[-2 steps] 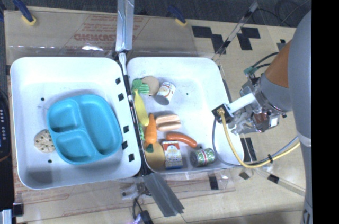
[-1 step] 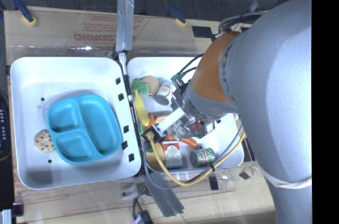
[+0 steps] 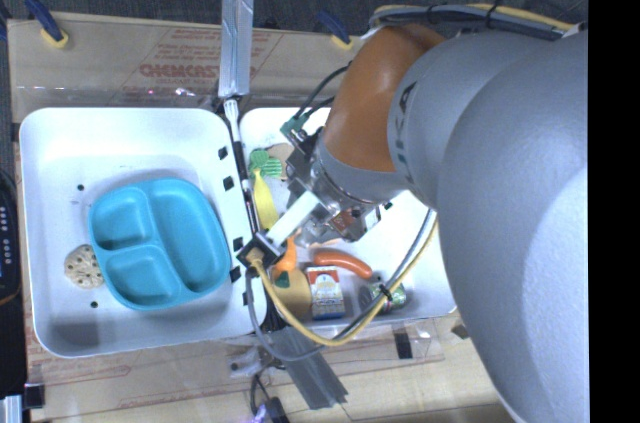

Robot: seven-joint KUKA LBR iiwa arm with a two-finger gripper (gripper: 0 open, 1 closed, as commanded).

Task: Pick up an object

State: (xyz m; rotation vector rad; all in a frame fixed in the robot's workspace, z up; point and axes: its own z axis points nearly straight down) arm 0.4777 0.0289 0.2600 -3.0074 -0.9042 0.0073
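Observation:
My arm fills the right bin (image 3: 425, 296) from above, its orange band near the top. The gripper (image 3: 330, 223) is low in the bin's middle, amid cables and its own mount. Around it lie a yellow banana-like piece (image 3: 264, 201), a green item (image 3: 266, 161), an orange carrot-like piece (image 3: 345, 263), a small orange item (image 3: 287, 263), a brown bottle (image 3: 292, 291) and a small carton with a red label (image 3: 326, 294). I see nothing clearly held between the fingers.
The left bin (image 3: 50, 211) holds a blue three-part plate (image 3: 157, 241) and a round cookie-like disc (image 3: 83, 266) at the plate's left. A yellow cable (image 3: 300, 321) loops over the right bin's front. Blue clamps hold the cardboard backing.

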